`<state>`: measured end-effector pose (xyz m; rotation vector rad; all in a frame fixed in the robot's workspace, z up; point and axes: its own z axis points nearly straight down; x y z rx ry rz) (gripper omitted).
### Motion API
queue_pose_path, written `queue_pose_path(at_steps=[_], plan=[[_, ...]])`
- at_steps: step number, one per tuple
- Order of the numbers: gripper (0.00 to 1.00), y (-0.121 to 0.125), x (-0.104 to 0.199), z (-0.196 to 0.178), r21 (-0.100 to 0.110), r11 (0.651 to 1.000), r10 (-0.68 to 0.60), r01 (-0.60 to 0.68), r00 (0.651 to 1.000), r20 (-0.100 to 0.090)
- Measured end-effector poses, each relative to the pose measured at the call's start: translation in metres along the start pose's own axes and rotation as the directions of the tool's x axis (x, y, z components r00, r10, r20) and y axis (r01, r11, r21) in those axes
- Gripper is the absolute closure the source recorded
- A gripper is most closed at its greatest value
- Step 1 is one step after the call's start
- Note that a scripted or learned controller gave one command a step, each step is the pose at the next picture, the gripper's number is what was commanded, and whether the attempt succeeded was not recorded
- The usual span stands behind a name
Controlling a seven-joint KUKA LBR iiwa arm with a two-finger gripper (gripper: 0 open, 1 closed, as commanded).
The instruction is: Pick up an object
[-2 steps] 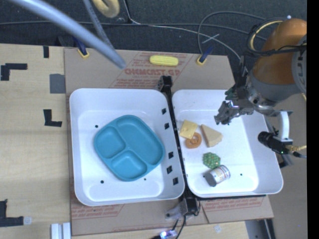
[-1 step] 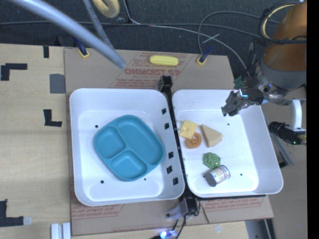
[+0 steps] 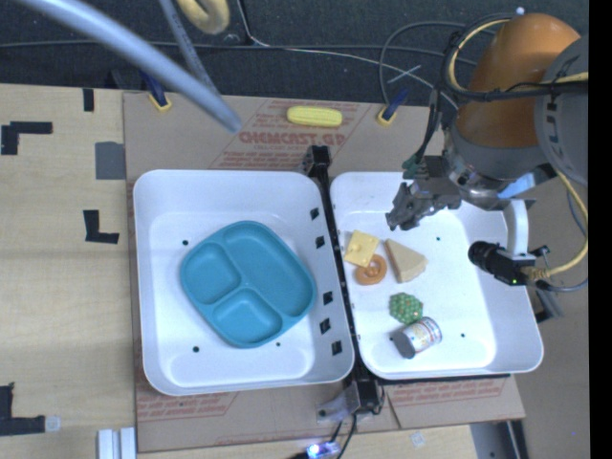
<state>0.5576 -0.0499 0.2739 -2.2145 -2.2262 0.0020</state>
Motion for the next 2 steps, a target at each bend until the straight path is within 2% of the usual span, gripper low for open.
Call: queue_pose_path(at_steps=[1,2], plan=[[1.00,0.008,0.056,0.020,0.002,1.000,-0.001,0.001,1.000,0.000],[1.00,0.016,0.100,0.029,0.000,1.000,0.001,-0.001,1.000,0.001]])
